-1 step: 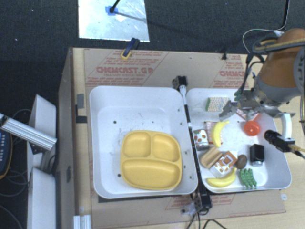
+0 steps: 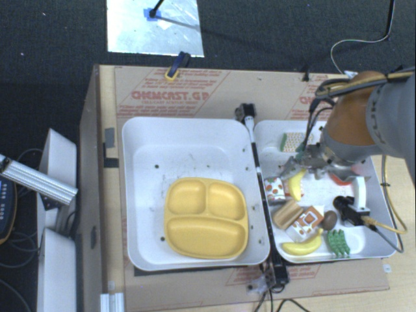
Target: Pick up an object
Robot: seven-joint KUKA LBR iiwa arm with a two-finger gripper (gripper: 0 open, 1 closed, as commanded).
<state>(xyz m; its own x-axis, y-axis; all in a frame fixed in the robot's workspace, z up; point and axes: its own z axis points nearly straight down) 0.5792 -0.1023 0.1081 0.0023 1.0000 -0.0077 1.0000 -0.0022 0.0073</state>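
1. My arm (image 2: 364,119) reaches over the right bin (image 2: 377,249), gripper (image 2: 305,164) down among the clutter.
2. A banana (image 2: 296,186) lies just beside my gripper.
3. Another banana (image 2: 300,246) sits at the front.
4. The yellow tray (image 2: 207,218) lies in the left bin (image 2: 140,194).

Left bin (image 2: 140,194): holds a yellow divided tray (image 2: 207,218), flat, three compartments, toward the near right corner.
Right bin (image 2: 383,246): crowded with small toys.
Banana, upper (image 2: 296,186): yellow, upright, near the bin's left edge, mid-depth.
Banana, lower (image 2: 301,246): yellow, lying along the near edge.
Printed blocks: one (image 2: 274,188) by the left edge, one (image 2: 307,220) nearer the middle, both red and white.
Tan piece (image 2: 286,214): tilted, touching the second block.
Green piece (image 2: 337,242): ridged, near the near edge.
Dark round piece (image 2: 329,220): just beside the second block.
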